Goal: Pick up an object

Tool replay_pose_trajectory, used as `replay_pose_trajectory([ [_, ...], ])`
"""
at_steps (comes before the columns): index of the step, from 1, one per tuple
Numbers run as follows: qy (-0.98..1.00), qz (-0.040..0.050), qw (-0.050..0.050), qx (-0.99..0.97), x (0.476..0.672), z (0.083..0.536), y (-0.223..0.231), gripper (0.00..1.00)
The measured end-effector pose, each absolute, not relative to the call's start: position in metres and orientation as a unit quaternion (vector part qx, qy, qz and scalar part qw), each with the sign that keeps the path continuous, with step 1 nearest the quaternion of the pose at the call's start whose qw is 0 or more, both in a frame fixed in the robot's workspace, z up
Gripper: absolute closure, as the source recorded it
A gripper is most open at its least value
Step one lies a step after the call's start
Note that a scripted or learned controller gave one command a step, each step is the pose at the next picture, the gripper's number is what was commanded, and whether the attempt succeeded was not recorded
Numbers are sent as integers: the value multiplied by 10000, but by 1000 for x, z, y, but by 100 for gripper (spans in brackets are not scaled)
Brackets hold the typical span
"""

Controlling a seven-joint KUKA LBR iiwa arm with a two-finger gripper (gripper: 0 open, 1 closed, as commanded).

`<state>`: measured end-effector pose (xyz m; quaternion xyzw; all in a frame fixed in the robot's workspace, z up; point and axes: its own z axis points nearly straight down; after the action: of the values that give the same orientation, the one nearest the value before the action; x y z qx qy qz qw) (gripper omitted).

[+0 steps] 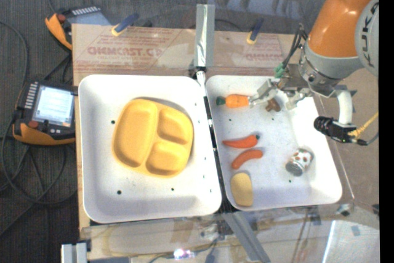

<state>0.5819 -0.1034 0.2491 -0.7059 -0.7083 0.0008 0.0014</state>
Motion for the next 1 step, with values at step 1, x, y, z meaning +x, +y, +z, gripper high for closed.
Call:
replay_pose_trajectory([
  [1,-6935,15,25,-7205,504,121,-101,0],
])
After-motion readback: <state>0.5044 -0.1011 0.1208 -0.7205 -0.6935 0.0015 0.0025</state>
